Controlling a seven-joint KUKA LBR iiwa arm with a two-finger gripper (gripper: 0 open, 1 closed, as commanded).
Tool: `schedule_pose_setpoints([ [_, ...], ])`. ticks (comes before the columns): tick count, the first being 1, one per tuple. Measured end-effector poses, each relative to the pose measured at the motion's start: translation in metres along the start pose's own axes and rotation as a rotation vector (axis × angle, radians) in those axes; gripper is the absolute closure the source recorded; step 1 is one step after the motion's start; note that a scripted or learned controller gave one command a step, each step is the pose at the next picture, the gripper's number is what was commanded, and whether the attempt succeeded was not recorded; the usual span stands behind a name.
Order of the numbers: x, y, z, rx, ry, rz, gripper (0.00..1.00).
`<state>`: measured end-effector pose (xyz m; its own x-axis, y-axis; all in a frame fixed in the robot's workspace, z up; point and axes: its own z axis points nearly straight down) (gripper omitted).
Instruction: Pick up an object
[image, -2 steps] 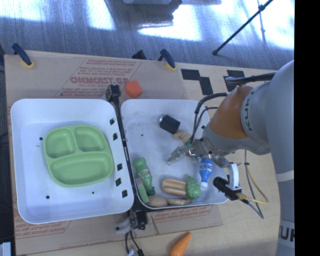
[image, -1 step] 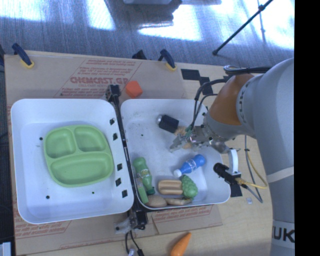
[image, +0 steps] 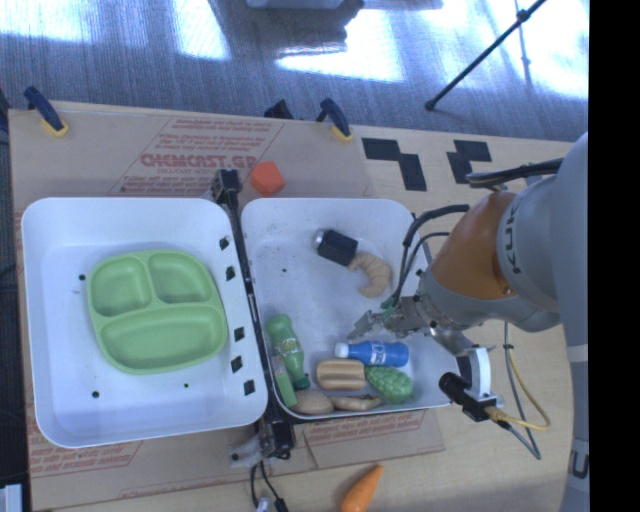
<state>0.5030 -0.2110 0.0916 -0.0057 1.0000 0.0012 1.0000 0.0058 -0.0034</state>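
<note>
Green plastic, a three-compartment plate (image: 155, 310), lies alone in the left white bin (image: 45, 300), well apart from the action. In the right white bin (image: 300, 225) the clutter sits along the lower edge of the frame: a green bottle-shaped toy (image: 284, 355) lies against the bin's left wall, a tan bun-like piece (image: 341, 374) and flatter tan pieces (image: 330, 403) lie beside it, and a knobbly green toy (image: 390, 384) lies touching the white and blue bottle (image: 374, 352). That bottle looks the likeliest target: it lies on its side, its long axis nearly left to right across the frame, white cap end pointing left and blue body toward the gripper (image: 385, 322), which hangs just above and to the right of it. Higher up lie a black cylinder (image: 336, 245) and a curved tan piece (image: 375, 272). Whether the gripper is spread or closed I cannot tell from this slanted view, and nothing is visibly held. The risks, as I judge them: a round bottle may roll or squirt sideways if pinched along its length, and the crowding green toy and bun may be nudged or caught instead.
</note>
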Motion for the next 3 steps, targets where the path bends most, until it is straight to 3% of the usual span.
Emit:
schedule_pose_setpoints([
  [1,0.042,-0.022,-0.002,-0.015,-0.005,0.0,0.0],
  [2,0.051,-0.022,-0.002,-0.015,-0.006,0.0,0.0],
  [3,0.003,-0.026,-0.001,-0.004,-0.002,0.002,0.0],
])
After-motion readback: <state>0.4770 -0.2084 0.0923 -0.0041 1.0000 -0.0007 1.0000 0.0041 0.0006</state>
